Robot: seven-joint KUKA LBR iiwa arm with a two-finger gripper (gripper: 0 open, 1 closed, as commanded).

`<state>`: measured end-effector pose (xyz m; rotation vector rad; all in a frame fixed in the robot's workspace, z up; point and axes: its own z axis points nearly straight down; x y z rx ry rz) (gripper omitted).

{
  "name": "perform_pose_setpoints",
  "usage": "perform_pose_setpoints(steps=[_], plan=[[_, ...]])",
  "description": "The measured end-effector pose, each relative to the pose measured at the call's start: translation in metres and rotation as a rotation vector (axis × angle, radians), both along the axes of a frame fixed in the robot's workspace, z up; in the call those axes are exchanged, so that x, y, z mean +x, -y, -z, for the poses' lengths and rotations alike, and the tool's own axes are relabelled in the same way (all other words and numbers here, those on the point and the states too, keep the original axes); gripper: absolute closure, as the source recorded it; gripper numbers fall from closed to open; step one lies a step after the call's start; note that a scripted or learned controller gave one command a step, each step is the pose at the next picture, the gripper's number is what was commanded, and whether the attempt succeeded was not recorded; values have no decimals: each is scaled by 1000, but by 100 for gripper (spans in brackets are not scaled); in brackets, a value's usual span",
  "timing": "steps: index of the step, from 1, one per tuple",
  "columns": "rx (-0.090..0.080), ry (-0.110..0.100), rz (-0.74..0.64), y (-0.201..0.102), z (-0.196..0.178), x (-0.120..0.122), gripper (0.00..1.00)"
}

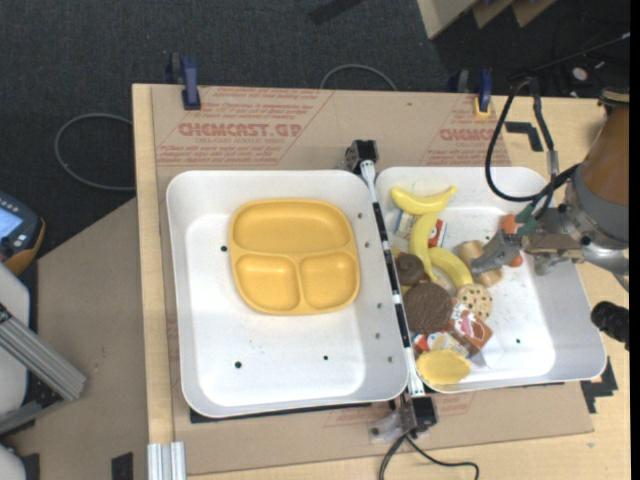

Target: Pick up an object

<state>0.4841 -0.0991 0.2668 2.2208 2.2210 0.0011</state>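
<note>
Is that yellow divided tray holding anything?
Empty. The yellow divided tray lies flat in the left bin, and all three compartments show bare yellow bottoms; the food items are piled in the right bin.

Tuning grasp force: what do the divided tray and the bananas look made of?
Divided tray: likely hard moulded plastic, matte yellow, with smooth rounded compartment edges. Bananas: probably toy plastic, uniform glossy yellow without bruising, though real fruit can't be excluded.

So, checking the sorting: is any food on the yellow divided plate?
No, the yellow divided plate lies bare in the left white bin.
</note>
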Motion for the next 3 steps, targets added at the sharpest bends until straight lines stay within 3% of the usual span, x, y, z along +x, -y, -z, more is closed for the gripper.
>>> perform_pose_setpoints(steps=[1, 2, 3], plan=[[-4, -3, 6, 88, 81, 49, 0], [-1, 4, 2, 104, 185, 99, 0], [-2, 17, 1, 103, 164, 103, 100]])
